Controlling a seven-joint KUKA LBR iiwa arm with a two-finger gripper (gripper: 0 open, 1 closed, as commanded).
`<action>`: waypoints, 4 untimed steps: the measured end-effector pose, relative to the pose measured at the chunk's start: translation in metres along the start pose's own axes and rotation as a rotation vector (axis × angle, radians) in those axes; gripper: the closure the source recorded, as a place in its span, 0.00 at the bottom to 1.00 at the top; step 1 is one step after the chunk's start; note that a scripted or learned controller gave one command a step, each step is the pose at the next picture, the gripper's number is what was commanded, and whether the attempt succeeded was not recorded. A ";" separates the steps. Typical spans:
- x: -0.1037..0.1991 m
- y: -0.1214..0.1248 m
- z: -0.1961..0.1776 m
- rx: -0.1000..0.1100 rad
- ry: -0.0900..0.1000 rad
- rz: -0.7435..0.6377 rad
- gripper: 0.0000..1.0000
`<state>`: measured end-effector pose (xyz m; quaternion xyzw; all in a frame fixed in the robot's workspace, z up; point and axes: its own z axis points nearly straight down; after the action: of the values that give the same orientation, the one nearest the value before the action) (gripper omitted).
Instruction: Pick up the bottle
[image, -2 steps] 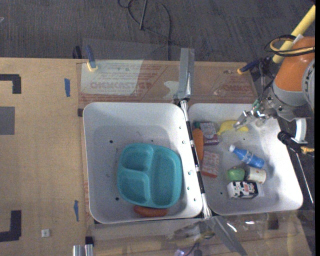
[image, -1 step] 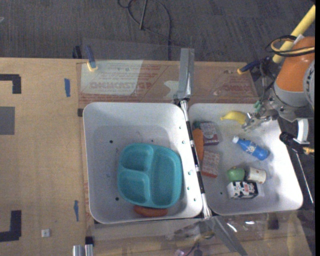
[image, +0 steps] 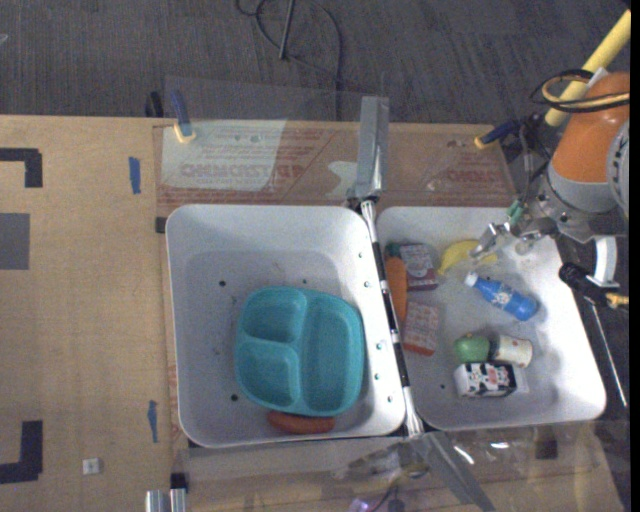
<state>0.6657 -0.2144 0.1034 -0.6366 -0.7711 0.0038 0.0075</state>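
Observation:
A small blue bottle (image: 504, 297) with a white cap lies on its side in the right bin (image: 570, 385), cap pointing up-left. My gripper (image: 492, 244) hangs over the bin's upper part, just above and slightly left of the bottle's cap end. Nothing sits between its fingers (image: 483, 250), which look spread a little. A yellow banana-like piece (image: 458, 255) lies directly left of the fingertips.
The right bin also holds a carrot (image: 397, 285), a dark red packet (image: 418, 265), a red-white packet (image: 421, 328), a green ball (image: 472, 347), a white cup (image: 513, 351) and a milk carton (image: 487, 380). The left bin (image: 200, 300) holds a teal divided tray (image: 300, 350) over a red sausage (image: 300, 423).

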 end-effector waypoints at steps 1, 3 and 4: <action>0.012 -0.048 0.018 -0.022 -0.010 -0.058 0.00; 0.008 -0.047 0.009 -0.027 -0.014 -0.053 0.00; 0.041 -0.081 0.018 -0.024 -0.014 -0.121 0.00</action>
<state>0.5783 -0.1896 0.0872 -0.5888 -0.8083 -0.0014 -0.0052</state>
